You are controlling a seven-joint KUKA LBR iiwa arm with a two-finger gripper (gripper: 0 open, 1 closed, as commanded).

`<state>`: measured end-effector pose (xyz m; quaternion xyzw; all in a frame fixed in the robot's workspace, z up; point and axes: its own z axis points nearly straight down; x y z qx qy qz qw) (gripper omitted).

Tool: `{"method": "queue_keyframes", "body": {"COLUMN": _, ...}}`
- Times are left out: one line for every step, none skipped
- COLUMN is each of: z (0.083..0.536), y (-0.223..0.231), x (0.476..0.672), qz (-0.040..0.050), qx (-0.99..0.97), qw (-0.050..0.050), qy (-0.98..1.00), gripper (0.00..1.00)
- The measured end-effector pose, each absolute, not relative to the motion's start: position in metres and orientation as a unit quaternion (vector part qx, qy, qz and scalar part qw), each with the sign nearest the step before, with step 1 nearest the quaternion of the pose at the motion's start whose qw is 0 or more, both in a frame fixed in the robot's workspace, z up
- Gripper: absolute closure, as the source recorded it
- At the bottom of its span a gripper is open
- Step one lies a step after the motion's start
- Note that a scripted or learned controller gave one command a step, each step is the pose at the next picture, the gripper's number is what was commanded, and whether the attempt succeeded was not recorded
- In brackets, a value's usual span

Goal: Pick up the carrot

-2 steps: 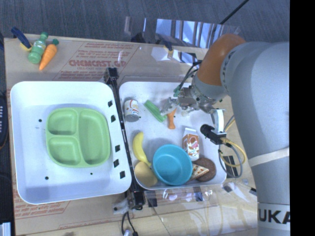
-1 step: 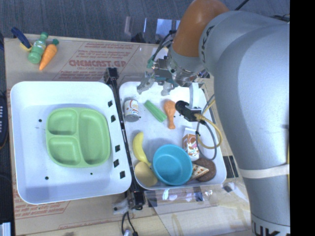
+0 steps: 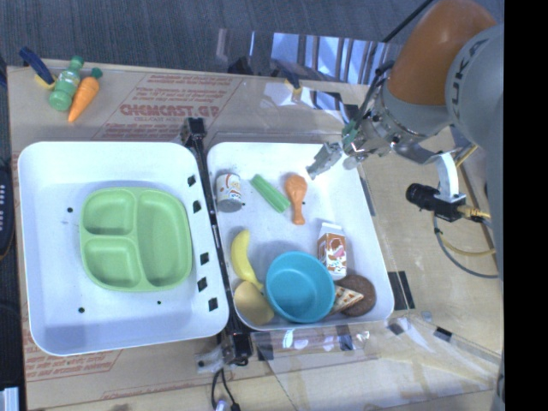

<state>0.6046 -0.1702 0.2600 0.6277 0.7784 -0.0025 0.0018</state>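
Above the far right corner of the right bin (image 3: pixel 368 229), the gripper (image 3: pixel 324 161) points down and to the left, its grey fingers (image 3: pixel 318 167) set with a narrow gap and nothing between them. Behind it rises the wrist, then the orange band (image 3: pixel 441 32) of the grey arm, which enters from the right. Nearest the fingertips, on the bin floor, lies an orange drumstick-shaped toy (image 3: pixel 295 195), just beside a green stick (image 3: pixel 270 193) and a small can (image 3: pixel 228 190). Nearer the camera lie a banana (image 3: pixel 242 257), a yellowish fruit (image 3: pixel 248 302), a blue bowl (image 3: pixel 300 287), a small carton (image 3: pixel 332 251), a pizza slice (image 3: pixel 347 299) and a dark brown round item (image 3: pixel 364 288), all crowded together. In the left bin (image 3: pixel 43 229) rests a green divided plate (image 3: pixel 137 238). The carrot (image 3: pixel 83 98) lies outside both bins, on the bench at the far left corner, touching a green bottle (image 3: pixel 64 88), well apart from the gripper.
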Motion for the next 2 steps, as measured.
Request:
{"method": "queue_keyframes", "body": {"z": 0.269, "y": -0.168, "x": 0.605, "qz": -0.0032, "qx": 0.624, "qw": -0.001, "qy": 0.781, "gripper": 1.0}}
{"method": "queue_keyframes", "body": {"z": 0.219, "y": -0.155, "x": 0.59, "qz": -0.0017, "qx": 0.48, "qw": -0.003, "qy": 0.877, "gripper": 1.0}}
